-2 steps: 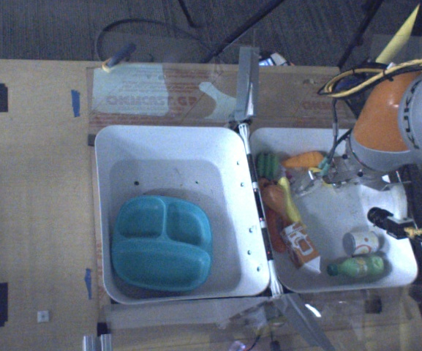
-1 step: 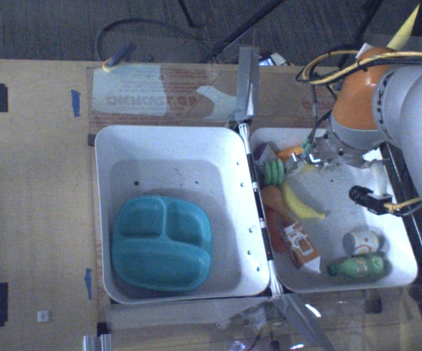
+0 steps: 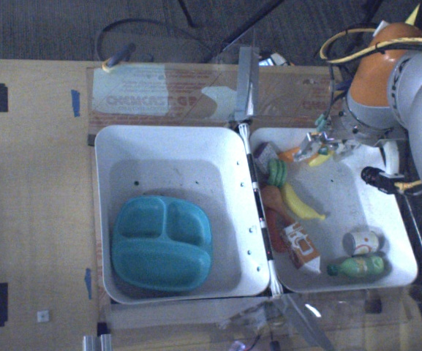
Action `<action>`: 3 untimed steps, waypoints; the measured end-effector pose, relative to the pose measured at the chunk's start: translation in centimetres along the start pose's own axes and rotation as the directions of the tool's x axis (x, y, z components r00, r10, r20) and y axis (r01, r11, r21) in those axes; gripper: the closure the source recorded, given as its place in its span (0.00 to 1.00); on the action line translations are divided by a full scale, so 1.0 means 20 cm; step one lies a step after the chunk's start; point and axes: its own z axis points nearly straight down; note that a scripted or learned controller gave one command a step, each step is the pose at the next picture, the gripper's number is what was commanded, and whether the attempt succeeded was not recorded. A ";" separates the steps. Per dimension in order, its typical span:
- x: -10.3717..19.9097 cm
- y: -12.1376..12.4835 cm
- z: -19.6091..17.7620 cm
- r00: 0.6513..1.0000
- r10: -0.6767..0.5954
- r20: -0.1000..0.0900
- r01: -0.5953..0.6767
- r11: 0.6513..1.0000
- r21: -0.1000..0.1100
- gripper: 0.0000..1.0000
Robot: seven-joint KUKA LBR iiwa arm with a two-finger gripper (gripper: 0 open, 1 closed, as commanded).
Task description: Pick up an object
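My gripper (image 3: 320, 146) hangs over the far part of the right bin (image 3: 403, 229), close inside its back rim, with my grey arm and its orange band (image 3: 382, 68) behind it on the right. Something small, yellow and orange, sits right at the tips, but it is too blurred for me to say whether I hold it or merely hover above it, and I cannot tell how the hand is set.

Room to move: the back wall is just behind me, the divider between the two bins lies to my left, and the widest bare floor of this bin opens toward the near side and to the right of the clutter.

Counting what lies in my bin: one green ribbed piece (image 3: 277, 172) just to the left and nearer than my hand; one yellow banana (image 3: 300, 205) below it, slanting toward the middle; one orange-brown piece (image 3: 272, 199) touching the banana's left side, against the divider; one small printed carton (image 3: 300, 245) nearer still; one pale cup (image 3: 362, 240) lying toward the near right corner; one green bottle (image 3: 357, 268) on its side just beside the cup, along the near wall.

The left bin (image 3: 123, 148) is well apart from my hand and bears one teal divided plate (image 3: 163, 243) with three compartments, lying toward its near side.
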 end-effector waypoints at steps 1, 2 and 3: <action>0.00 -0.01 -0.05 1.000 -0.002 0.002 0.002 1.000 0.006 1.00; 0.33 -0.29 -0.73 0.997 0.081 0.000 -0.081 0.997 -0.009 1.00; 0.33 -0.29 -0.73 0.997 0.082 0.001 -0.082 0.997 -0.009 0.00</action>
